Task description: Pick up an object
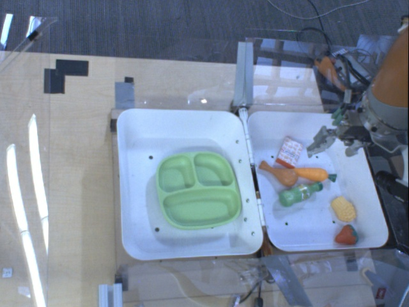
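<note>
A grey arm's gripper (333, 139) hovers, fingers spread and gripping nothing, over the upper part of the right bin (377, 226), just above a toy carrot (311, 174). The carrot lies across the bin's middle, touching a drumstick-like piece (279, 173) and sitting beside a green bottle (299, 195). It appears to be light, rigid plastic, likely smooth and prone to rolling; a hold across its thick middle looks safest. A green divided tray (198, 190) fills the left bin (134, 171).
</note>
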### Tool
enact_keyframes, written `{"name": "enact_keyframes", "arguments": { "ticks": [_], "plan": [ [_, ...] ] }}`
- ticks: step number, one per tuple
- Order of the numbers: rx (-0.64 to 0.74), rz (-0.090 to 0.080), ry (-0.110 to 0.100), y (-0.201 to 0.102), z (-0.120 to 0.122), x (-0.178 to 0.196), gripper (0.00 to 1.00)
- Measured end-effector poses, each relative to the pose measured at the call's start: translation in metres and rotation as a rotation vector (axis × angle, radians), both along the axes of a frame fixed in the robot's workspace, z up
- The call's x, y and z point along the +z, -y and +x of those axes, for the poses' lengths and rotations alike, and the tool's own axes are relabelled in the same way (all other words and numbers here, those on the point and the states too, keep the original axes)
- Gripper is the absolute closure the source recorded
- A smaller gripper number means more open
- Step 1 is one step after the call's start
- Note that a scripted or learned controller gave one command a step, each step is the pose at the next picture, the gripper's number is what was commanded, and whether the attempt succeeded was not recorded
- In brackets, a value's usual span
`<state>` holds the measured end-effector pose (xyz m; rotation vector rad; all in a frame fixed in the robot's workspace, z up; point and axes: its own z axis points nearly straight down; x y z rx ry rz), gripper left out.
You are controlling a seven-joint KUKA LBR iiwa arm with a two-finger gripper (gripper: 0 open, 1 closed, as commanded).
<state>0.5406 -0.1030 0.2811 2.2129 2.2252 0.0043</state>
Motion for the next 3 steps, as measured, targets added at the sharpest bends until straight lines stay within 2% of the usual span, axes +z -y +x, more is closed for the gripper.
{"name": "enact_keyframes", "arguments": {
  "ticks": [1,2,3],
  "plan": [
    [-0.047,-0.001,0.009,0.030,0.003,-0.192,0.00],
    [-0.046,0.001,0.016,0.028,0.006,-0.180,1.00],
    [-0.071,0.001,0.005,-0.034,0.035,-0.079,1.00]
  ]
}}
